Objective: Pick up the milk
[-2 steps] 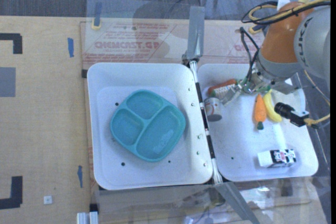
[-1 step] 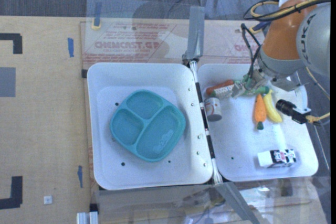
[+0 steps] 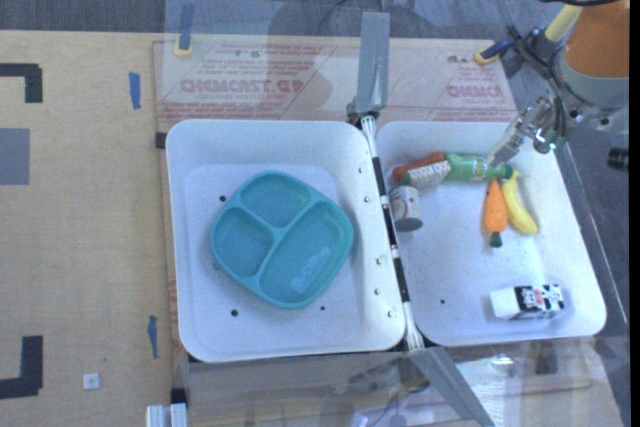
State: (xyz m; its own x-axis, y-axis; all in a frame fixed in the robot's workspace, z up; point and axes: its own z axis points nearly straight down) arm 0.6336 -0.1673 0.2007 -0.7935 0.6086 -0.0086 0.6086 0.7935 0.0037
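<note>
The milk is a small white carton with black cow patches, lying on its side near the front right corner of the right bin. My gripper hangs at the bin's far right, well behind the milk, with its tip just above the right end of a green bottle. Nothing shows between the gripper and the milk except a carrot and a banana.
In the right bin an orange carrot and a yellow banana lie side by side, with a red-and-white item and a small can near the divider. A teal divided plate sits in the left bin.
</note>
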